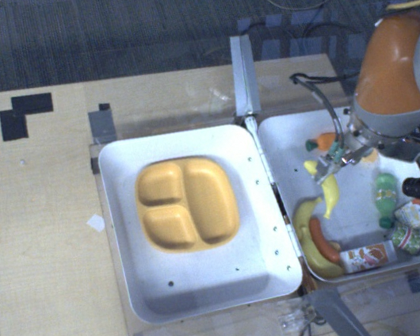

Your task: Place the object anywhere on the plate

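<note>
The yellow divided plate (188, 203) lies in the left bin (144, 295). My gripper (329, 169) is over the upper middle of the right bin (359, 213), well to the right of the plate. It is shut on the top end of a small yellow banana-shaped piece (330, 197), which hangs from the fingertips just above the bin floor. The orange band and grey wrist (395, 74) cover the bin's upper right corner.
In the right bin lie a larger banana (309, 242) along the left wall, a red sausage (326, 241) on it, a labelled bottle (368, 257) at the front, green items (386, 195) and a packet (408, 235) at the right. A metal divider (245, 76) separates the bins.
</note>
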You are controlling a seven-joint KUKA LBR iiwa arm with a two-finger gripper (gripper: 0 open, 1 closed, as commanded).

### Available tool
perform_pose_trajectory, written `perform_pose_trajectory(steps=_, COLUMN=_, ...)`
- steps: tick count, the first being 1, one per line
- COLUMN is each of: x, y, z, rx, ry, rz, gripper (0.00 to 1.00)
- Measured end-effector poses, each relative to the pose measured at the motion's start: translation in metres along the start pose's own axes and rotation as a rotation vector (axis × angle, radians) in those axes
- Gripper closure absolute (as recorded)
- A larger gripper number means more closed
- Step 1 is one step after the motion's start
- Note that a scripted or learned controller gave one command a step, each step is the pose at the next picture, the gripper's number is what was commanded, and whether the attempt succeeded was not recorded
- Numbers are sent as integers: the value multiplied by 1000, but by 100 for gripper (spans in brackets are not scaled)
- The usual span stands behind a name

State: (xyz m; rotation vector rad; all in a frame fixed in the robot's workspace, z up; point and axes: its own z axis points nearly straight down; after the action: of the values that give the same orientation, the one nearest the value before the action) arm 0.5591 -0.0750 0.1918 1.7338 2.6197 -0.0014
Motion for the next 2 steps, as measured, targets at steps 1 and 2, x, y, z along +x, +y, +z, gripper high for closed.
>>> perform_pose_trajectory(steps=1, x=75, y=31, z=9, rx=-4, ry=-1, rz=-279, gripper=100)
perform_pose_trajectory(steps=2, x=95, y=120, z=-36, rx=-4, ry=-1, rz=-356, gripper=100)
